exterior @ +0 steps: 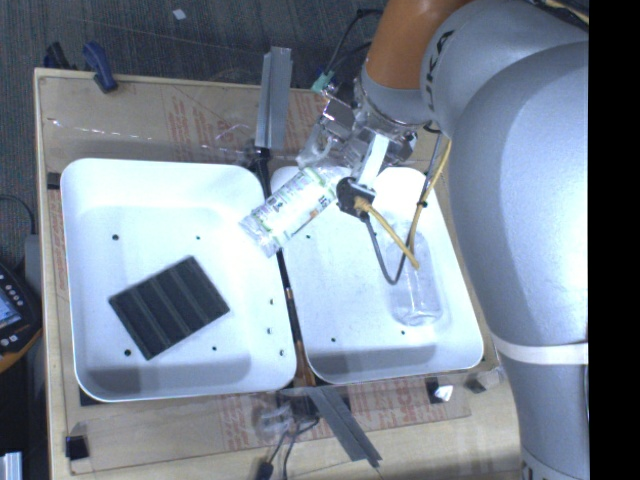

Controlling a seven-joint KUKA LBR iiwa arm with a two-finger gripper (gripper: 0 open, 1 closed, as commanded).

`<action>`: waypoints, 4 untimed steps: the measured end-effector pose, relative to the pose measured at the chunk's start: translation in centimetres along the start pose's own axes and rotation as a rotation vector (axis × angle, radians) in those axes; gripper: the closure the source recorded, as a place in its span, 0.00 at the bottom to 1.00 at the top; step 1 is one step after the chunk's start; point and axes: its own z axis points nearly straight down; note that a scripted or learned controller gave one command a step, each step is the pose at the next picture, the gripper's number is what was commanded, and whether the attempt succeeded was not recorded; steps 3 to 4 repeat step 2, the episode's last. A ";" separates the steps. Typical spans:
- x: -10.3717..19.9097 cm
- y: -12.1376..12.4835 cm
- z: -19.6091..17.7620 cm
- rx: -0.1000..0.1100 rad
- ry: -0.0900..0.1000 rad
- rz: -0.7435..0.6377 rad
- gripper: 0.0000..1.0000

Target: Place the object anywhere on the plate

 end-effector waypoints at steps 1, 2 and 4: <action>0.4 -1.9 -2.2 -0.002 0.001 0.070 1.00; 0.4 -0.9 -2.7 -0.001 0.002 0.082 1.00; 0.4 -0.9 -2.7 -0.001 0.002 0.082 1.00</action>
